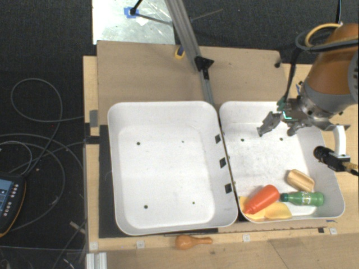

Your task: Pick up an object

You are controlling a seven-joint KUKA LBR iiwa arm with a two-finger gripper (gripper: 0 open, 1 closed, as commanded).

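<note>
My two-finger gripper [279, 125] hangs over the far part of the right shallow white plastic bin [255, 158], fingers spread and holding nothing. Bare floor lies under it, well apart from the bin's contents. Those 4 things crowd the near right corner: an orange carrot-shaped toy [261, 199] lying on a flat yellow piece [275, 212], a green bottle with a white label [303, 198] touching them, and a tan bread-roll-shaped block [299, 179] just beyond the bottle. The left shallow white plastic bin [165, 164] adjoins along black clips. A small tan pear-shaped wooden piece [190, 241] rests on the bench's near edge.
</note>
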